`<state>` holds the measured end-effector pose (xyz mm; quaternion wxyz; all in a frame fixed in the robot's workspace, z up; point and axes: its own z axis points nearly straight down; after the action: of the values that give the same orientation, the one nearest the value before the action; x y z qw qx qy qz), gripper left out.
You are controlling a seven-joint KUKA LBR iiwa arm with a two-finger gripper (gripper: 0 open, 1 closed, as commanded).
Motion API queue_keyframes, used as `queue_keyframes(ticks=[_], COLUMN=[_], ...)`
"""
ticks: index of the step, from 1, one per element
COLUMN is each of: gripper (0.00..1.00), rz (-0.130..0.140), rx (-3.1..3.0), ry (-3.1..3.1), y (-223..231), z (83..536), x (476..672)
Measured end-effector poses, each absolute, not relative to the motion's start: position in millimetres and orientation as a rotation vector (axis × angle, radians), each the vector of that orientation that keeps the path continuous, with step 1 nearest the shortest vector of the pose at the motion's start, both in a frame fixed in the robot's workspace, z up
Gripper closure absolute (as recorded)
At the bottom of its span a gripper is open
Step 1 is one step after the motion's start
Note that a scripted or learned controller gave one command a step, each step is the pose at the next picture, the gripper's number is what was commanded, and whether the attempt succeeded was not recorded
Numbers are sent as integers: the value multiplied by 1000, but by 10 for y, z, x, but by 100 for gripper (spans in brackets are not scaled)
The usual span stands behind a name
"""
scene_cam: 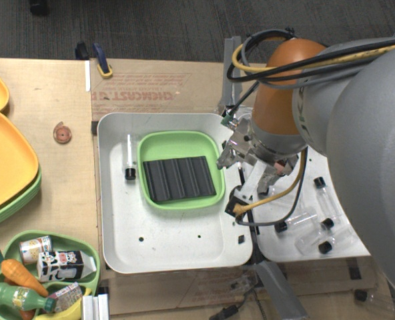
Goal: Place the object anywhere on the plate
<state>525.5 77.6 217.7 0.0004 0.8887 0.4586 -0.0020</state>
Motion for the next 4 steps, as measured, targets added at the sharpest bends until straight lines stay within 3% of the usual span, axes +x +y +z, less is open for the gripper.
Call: queue_keyframes(ticks=[1, 2, 3, 4], gripper=[0, 0, 0, 0], rz=[-12, -8, -10, -8], rx=[2800, 2883, 2907, 2954], ry=[1427, 1247, 1192, 1071], y=[242, 524, 455, 714], z=[1898, 2283, 2089, 2112], x=[5439, 5060, 4767, 4768])
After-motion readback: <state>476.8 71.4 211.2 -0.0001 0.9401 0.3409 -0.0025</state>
